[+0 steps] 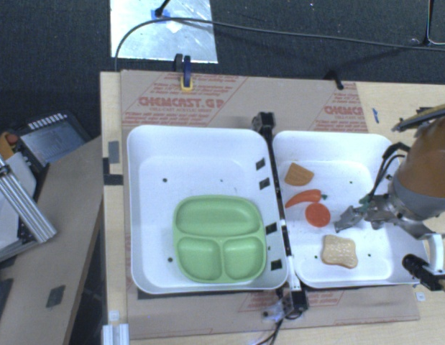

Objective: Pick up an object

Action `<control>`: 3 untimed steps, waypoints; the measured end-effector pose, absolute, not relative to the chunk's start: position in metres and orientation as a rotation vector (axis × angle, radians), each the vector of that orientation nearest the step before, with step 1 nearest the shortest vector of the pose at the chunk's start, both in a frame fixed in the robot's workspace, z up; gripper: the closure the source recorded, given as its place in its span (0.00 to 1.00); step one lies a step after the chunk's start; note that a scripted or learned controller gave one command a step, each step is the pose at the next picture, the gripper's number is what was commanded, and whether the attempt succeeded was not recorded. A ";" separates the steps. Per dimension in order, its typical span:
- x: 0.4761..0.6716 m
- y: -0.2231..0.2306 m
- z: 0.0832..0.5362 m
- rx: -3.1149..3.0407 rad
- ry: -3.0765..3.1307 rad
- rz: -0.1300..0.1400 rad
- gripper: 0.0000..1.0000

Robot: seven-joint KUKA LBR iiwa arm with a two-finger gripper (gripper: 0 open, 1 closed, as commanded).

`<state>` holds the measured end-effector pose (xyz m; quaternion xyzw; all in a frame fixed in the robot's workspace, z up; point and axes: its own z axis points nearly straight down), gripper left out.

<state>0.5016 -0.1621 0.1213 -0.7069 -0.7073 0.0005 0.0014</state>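
The right bin [366, 157] holds an orange wedge-shaped piece [299, 173], a red chili pepper [304, 198], a red round slice [318, 215] and a tan slice of toast [339, 251]. My gripper [346, 220] reaches in from the right, low over the bin floor, just right of the red slice and above the toast. Nothing shows between its fingertips. The arm's grey body and orange band [429, 167] sit at the right edge.
A green three-compartment plate [218, 237] lies in the left bin [150, 192]. The divider between the bins [272, 185] carries black clips. Cables run behind the bins, and a metal sheet [163, 19] lies at the back.
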 end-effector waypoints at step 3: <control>0.516 -0.156 0.224 -2.220 -2.231 -0.005 1.00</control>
